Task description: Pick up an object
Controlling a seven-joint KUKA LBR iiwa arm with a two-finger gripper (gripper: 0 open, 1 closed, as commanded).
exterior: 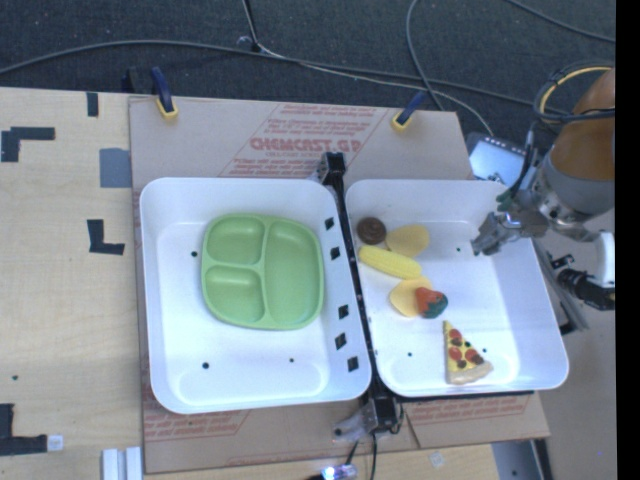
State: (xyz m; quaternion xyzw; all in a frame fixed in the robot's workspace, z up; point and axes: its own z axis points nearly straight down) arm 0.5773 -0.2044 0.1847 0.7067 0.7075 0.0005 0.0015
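The pizza slice (465,354) lies flat near the front edge of the right bin (530,298), apart from the other toys: a yellow corn cob (390,262), a brown disc (372,230) and a pale yellow piece (408,239) sit nearer the divider. A green divided plate (264,272) fills the left bin (165,298). My jaws hover over the right bin's far right side; I cannot tell how wide they stand.

Red printing runs across the brown cardboard sheet (300,138) that lies under the two bins. Its largest line, beyond the bins' far edge, seems to begin "CHEMCAST", with the letters after it too blurred to settle. The smaller red lines around it and along the cardboard's near edge cannot be read.
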